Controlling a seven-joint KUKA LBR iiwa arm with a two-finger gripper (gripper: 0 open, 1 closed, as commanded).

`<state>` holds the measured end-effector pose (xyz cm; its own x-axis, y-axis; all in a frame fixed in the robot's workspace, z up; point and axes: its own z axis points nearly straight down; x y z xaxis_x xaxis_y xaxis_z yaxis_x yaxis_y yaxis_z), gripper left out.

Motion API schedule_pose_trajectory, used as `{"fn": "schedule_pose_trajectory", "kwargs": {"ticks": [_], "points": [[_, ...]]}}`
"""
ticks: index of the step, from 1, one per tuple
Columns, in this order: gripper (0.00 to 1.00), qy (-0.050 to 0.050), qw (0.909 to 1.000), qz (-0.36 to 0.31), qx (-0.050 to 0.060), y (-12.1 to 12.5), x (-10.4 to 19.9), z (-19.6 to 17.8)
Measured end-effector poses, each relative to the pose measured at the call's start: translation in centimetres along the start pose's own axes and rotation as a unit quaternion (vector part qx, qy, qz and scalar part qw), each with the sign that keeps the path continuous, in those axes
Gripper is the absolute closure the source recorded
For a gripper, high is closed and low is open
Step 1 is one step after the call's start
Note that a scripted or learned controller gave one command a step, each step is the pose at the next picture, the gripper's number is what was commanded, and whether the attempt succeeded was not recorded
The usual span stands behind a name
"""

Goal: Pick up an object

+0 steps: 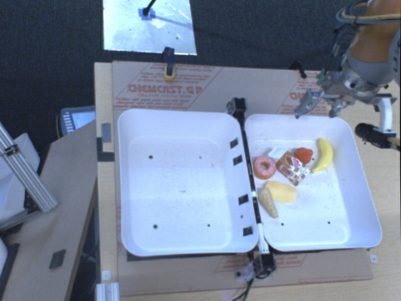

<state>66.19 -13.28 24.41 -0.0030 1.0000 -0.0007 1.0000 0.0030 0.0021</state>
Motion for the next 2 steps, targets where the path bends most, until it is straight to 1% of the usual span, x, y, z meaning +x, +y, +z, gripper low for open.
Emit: {"fn": "schedule_pose_trajectory", "kwargs": {"ticks": [1,2], "points": [[1.0,0.0,1.0,-0.002,-0.002,0.1,0.0,-1.1],[1.0,-0.001,1.0,-0.004,-0.004,0.2,0.0,-2.3]]}}
